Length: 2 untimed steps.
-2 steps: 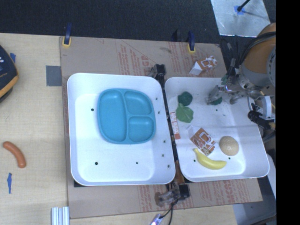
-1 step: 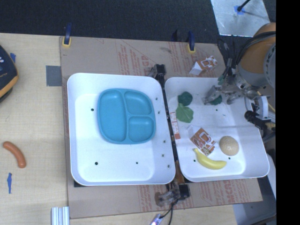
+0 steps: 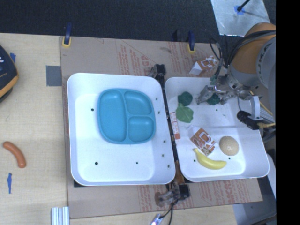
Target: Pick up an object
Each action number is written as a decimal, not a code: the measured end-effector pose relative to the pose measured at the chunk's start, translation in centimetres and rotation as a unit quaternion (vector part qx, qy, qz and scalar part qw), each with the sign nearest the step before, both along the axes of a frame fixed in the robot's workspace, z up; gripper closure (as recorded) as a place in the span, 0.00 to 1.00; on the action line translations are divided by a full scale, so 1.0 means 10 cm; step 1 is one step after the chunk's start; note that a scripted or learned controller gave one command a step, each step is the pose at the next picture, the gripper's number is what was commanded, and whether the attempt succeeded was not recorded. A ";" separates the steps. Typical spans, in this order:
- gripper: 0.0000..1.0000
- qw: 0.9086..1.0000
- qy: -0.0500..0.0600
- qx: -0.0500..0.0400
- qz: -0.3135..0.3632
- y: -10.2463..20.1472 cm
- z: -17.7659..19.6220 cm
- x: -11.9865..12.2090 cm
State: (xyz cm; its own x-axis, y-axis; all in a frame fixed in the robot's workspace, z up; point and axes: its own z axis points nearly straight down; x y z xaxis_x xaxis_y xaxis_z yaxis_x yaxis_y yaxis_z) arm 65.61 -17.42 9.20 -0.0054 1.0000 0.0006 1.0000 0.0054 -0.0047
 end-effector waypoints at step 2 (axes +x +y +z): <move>0.00 1.000 -0.001 0.000 -0.001 -0.38 0.00 0.00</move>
State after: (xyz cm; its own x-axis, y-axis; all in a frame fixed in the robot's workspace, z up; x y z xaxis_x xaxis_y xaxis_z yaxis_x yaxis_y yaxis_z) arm 65.63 -21.21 9.23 -0.0036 1.0000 0.0002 1.0000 0.0036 -0.0017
